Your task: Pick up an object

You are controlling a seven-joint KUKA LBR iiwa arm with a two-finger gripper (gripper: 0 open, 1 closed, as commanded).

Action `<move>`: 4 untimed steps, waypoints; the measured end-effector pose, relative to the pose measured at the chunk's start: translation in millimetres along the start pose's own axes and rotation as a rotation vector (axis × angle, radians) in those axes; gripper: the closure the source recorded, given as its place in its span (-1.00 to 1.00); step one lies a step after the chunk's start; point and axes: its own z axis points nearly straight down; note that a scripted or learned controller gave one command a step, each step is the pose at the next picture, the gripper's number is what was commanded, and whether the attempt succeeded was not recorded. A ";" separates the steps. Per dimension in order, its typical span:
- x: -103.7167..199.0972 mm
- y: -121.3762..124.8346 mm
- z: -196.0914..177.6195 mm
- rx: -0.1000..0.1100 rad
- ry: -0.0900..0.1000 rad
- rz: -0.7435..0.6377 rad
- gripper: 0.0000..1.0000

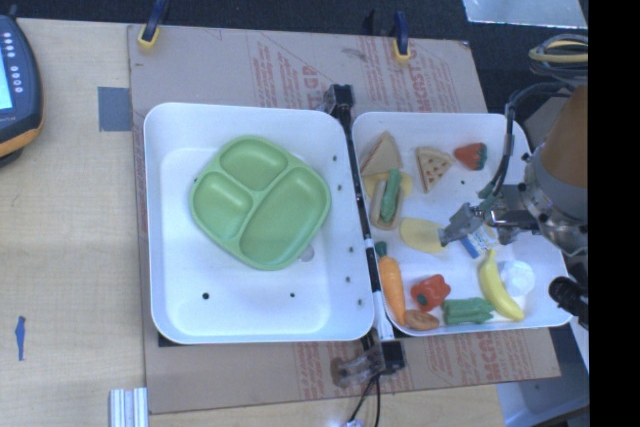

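— Wooden worktop (70, 215), two white bins: what's inside?
— Left bin (165, 215) has a green plate (262, 202). Right bin (440, 123) holds toy food: banana (497, 286), carrot (392, 287).
— End effector (466, 224)?
— Mid-right, over the right bin; its grip is unclear.

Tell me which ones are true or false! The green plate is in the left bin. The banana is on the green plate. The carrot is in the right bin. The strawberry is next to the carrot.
1. The green plate lies in the left bin. True.
2. The banana lies on the green plate. False: it is in the right bin.
3. The carrot is in the right bin. True.
4. The strawberry is beside the carrot. False: they sit at opposite corners.
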 end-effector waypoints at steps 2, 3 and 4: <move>5.5 37.3 134.4 0.000 -0.001 0.000 -1.00; 4.8 36.1 120.6 0.001 -0.001 0.000 1.00; -5.3 0.4 11.1 -0.010 -0.002 0.006 1.00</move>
